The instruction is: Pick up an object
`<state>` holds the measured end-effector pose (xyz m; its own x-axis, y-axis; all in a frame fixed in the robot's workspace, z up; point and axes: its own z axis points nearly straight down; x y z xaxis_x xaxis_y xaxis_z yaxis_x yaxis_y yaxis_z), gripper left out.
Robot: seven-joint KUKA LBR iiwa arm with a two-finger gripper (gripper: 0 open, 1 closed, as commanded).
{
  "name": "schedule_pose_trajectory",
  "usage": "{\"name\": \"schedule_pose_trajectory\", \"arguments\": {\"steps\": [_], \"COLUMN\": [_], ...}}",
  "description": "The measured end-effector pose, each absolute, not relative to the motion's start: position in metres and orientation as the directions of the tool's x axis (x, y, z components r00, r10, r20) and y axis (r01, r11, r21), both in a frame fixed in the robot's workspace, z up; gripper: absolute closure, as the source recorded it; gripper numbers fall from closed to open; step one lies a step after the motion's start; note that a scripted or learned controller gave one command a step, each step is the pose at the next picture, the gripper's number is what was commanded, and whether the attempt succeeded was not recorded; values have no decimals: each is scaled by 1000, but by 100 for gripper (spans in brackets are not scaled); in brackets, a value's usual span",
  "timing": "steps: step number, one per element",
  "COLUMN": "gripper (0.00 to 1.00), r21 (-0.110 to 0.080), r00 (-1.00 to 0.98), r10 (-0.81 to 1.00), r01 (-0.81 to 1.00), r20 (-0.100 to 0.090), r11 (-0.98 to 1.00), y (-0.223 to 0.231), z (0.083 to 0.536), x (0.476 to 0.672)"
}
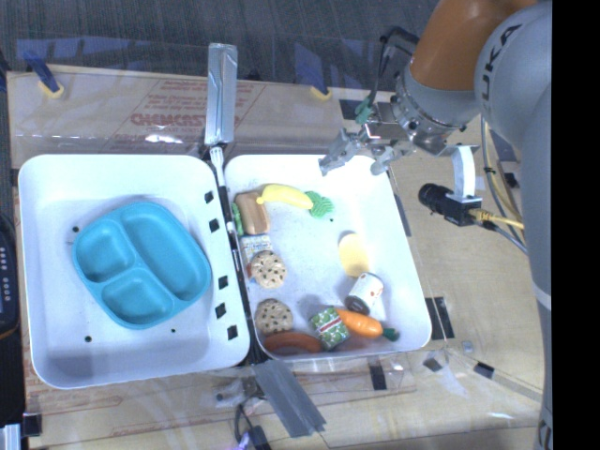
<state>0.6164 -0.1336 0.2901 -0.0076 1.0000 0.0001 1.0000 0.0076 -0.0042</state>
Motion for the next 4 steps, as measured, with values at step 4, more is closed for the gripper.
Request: {"name": "schedule_pose_trajectory", "arguments": {"steps": [4], "gripper": [0], "r21": [1], "r00": [47], "r10": [999], "r01": [999], "r20": [-1], "r11": [-47], "y": [-142], "z": [94], "x": [607]}}
